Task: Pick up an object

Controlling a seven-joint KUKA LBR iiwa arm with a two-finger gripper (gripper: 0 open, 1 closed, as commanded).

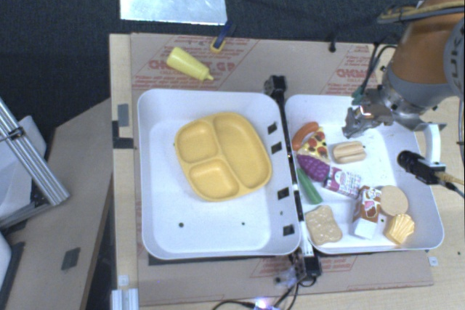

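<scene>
A: Where is the gripper (354,125) now, and how are its fingers?

B: It hangs over the upper part of the right bin (434,218), near the back wall; the arm comes in from the right. Whether it is spread or pressed together I cannot tell; the metal parts are small and dark from this height, and I see nothing between them.

A: Which object is nearest to it?

B: The hot dog bun (348,152); it lies just beside the gripper, at about six o'clock from it, on the bin floor. Its long axis runs from nine o'clock to three o'clock, so almost across the view.

A: So the next move turns on this?

B: I judge so; the gripper needs a short way toward six o'clock and then down, and the fingers should close across the short side of the bun, that is along the twelve-to-six line.

A: And further out?

B: At eight o'clock from the gripper there is the pizza slice (314,144), with the red sausage (305,133) touching it; lower, the purple packet (328,175) and the green piece (308,186); well apart at six o'clock, the toast (323,224) and the small carton (368,213). The left bin (156,229) holds a yellow tray (221,155); this is well apart, at nine o'clock.
</scene>
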